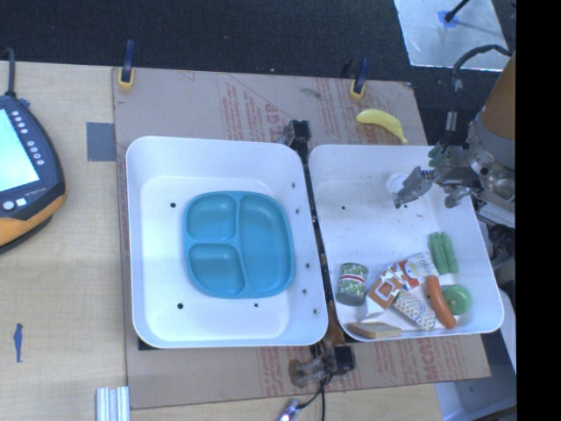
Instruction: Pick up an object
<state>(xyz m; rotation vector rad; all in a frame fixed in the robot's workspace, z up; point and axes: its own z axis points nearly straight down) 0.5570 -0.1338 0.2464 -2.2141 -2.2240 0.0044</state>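
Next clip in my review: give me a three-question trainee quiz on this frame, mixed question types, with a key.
1. True or false: the blue divided plate lies in the left bin.
2. Multiple choice: where does the yellow banana lie? A) in the right bin; B) on the plate; C) on the bench outside the bins, behind the right bin.
3. Fill in: the gripper hovers over the ____ part of the right bin, away from the pile holding the small can, orange carrot and green items.

Key: 1 true; 2 C; 3 far (upper in the view).
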